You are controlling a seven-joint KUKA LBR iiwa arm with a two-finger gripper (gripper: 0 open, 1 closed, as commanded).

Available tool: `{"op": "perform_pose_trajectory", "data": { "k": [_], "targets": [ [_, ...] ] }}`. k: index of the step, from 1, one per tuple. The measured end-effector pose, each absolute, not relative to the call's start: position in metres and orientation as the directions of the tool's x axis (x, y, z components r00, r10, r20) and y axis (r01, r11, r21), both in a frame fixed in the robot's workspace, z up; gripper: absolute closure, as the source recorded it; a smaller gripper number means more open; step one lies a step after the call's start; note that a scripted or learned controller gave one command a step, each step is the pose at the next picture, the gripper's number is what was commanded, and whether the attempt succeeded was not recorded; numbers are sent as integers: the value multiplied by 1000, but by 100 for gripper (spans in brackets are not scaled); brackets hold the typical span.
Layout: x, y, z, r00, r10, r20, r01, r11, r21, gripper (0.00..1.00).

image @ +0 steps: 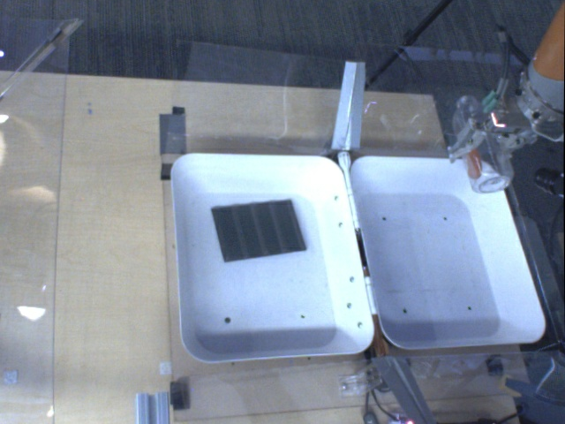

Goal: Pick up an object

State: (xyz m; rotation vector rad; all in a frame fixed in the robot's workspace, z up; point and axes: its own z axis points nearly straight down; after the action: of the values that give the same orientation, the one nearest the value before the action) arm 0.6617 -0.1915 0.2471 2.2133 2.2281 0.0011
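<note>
step: pre-grasp, by my read. Nothing is picked yet and the arm is not over any target.
target: the only candidate you have is the dark ribbed pad (259,230). It lies flat in the left bin (190,325), in the upper-left part of the floor, edges slightly skewed to the bin walls.
gripper (481,153): sits at the far right corner of the right bin (521,329), over its rim, up near the orange band of the arm (552,56).
gripper state: can't tell how it's set. That area is a clutter of metal, a small red light and something pale and cylindrical; too small to resolve, so don't assume a hold.
relation: pad and gripper are well apart, with the whole right bin and the divider (350,117) between them.
next move: you need a long traverse left across the divider, then a descent onto the pad.
risk: the pad looks thin and flat, so I'd expect the fingers to get little to pinch from above. Aim for an edge, and check for a real lift before calling it a pick.
</note>
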Motion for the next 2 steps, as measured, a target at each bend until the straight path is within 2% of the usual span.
{"op": "perform_pose_trajectory", "data": {
  "k": [1,2],
  "targets": [
    [662,-212,107,-28,1000,-3,999,28,-19,0],
    [664,-225,106,-309,951,-4,951,309,-21,0]
  ]
}}
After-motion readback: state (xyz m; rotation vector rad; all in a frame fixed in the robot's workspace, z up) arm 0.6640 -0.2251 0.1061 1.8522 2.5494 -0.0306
